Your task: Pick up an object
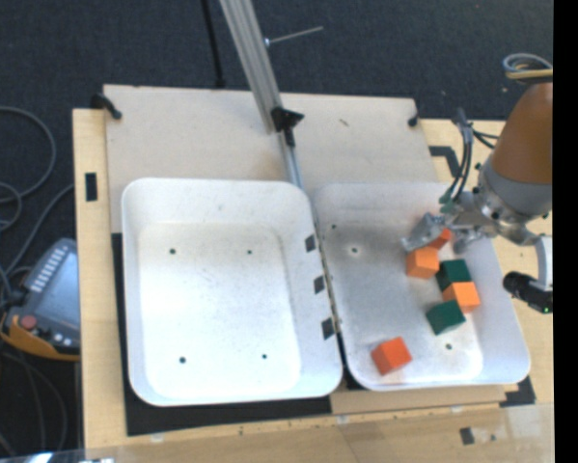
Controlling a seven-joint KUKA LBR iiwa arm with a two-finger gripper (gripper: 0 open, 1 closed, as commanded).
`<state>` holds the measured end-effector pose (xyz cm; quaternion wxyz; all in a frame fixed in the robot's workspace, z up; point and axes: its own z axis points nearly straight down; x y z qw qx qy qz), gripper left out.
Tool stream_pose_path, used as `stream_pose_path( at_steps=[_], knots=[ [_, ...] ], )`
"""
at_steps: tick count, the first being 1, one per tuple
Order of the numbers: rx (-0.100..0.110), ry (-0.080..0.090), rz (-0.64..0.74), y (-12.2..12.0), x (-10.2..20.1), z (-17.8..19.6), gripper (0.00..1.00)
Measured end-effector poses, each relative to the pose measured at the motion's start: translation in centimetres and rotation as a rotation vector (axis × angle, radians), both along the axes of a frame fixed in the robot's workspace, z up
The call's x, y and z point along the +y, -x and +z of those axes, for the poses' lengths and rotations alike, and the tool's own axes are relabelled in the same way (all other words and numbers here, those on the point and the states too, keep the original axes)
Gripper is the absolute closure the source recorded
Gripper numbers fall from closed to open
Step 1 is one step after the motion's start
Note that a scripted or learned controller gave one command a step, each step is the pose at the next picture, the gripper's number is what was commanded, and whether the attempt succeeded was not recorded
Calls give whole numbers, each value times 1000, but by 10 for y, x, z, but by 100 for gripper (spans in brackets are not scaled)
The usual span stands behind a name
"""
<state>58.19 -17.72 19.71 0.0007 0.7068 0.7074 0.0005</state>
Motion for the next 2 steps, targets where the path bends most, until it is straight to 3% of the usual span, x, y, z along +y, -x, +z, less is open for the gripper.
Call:
stream_pose_path(
  at_steps=[1, 2],
  knots=[
    [-3, 1, 3, -11, -30, -75, 0],
    [-2, 2, 1, -11, -32, -67, 100]
  ],
)
